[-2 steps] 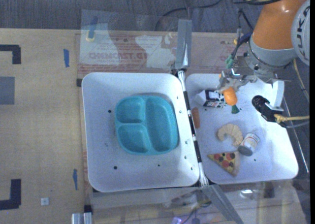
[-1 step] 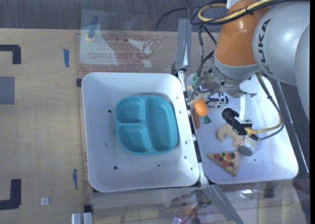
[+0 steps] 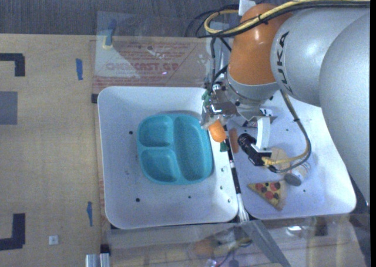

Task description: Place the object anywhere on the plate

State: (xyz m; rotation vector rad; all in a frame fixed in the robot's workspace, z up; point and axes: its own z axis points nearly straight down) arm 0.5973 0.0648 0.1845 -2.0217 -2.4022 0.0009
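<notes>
Claw hangs at the divider between the bins, seemingly clamped on an orange object, likely kept raised for carrying; the teal plate lies just beside it, leftward in view.
</notes>
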